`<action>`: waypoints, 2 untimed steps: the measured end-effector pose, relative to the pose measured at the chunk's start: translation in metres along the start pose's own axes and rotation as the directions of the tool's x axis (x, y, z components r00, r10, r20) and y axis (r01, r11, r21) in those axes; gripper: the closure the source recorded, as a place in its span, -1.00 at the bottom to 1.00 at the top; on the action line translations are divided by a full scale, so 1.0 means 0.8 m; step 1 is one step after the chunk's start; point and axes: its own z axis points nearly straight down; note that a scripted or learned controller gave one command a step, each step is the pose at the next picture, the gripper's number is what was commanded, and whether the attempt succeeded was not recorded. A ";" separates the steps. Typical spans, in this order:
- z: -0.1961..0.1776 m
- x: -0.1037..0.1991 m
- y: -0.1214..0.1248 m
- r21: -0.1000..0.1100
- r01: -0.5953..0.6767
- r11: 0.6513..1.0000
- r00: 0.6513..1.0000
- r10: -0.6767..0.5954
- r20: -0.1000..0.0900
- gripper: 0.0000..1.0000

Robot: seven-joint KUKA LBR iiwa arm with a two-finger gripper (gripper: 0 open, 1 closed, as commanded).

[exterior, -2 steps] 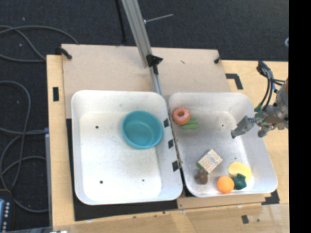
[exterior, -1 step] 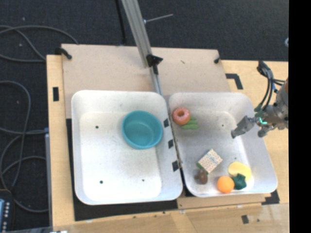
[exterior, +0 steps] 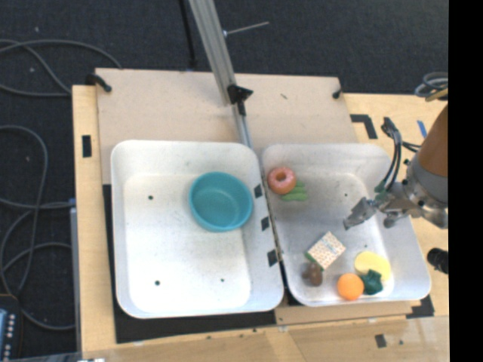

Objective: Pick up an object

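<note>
Beside the teal bowl (exterior: pixel 220 200), which sits alone in the left bin (exterior: pixel 136 277), the right bin (exterior: pixel 324 161) holds six items: one pink ring (exterior: pixel 281 179) touching one green piece (exterior: pixel 297 194) nearest the bowl, one patterned block (exterior: pixel 326 250), one brown ball (exterior: pixel 312 275), one orange ball (exterior: pixel 349 286), and one yellow piece (exterior: pixel 371 262) against a dark green piece (exterior: pixel 373 283). Farthest from the bowl, the gripper (exterior: pixel 362 213) hangs over the right bin, grasping nothing; whether it is released or clenched cannot be judged.
</note>
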 end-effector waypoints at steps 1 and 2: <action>0.055 -0.008 0.000 -0.002 -0.001 1.000 1.000 0.001 0.001 -1.00; 0.123 0.000 -0.003 -0.008 -0.002 1.000 1.000 0.002 0.002 -1.00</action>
